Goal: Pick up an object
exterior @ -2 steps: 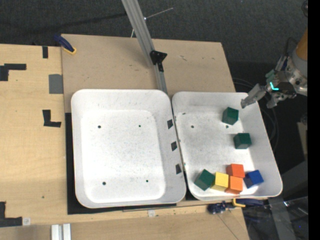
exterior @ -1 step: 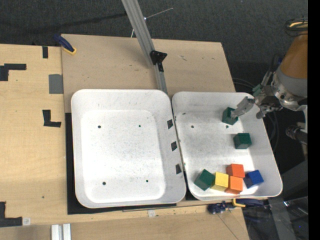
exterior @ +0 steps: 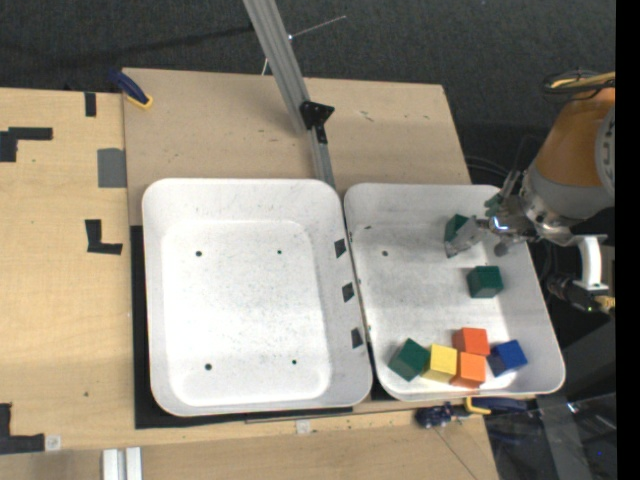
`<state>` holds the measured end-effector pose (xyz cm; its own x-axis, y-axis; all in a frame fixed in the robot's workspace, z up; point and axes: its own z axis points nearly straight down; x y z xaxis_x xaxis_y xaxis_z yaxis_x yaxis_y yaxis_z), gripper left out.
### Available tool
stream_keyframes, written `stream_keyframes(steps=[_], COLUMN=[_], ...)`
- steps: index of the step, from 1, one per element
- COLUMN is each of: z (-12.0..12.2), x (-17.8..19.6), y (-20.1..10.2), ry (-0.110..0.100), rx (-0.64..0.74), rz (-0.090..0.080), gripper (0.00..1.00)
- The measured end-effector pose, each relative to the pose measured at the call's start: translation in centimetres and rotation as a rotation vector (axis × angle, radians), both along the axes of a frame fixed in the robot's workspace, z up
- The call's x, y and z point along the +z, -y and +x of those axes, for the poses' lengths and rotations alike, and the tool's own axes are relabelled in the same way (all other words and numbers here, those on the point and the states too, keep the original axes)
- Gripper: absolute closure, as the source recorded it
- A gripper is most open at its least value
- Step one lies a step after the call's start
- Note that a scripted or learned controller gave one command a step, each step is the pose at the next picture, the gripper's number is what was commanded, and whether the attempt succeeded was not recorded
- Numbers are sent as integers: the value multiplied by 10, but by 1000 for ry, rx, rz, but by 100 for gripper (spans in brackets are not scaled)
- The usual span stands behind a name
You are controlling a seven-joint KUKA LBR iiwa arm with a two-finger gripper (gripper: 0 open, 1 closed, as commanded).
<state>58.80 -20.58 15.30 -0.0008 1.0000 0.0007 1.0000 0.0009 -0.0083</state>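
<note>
I see wide open floor in the left bin (exterior: 170, 268). In the right bin (exterior: 400, 208), blocks (exterior: 455, 358) crowd the near rim. The gripper (exterior: 462, 236) pinches a dark green block (exterior: 458, 226) near the far rim.

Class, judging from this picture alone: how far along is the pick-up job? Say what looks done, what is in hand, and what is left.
Done: the arm's hand has reached into the right white bin and is at a small dark green block. In hand: whether that block is actually gripped cannot be told. Left: a clear lift; another green cube and the cluster of coloured cubes lie untouched near the bin's front.
</note>
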Motion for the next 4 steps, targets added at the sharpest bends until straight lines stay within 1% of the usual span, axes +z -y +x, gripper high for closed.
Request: stream_keyframes(steps=[1,2,3,4], z=[-7,-6,2,3], x=[-56,-42,16,66], y=[-10,-10,-16,-16], ry=[1,5,13,8], rx=[1,2,1,0], rz=[0,0,-2,-2], gripper=[0,100,100,100])
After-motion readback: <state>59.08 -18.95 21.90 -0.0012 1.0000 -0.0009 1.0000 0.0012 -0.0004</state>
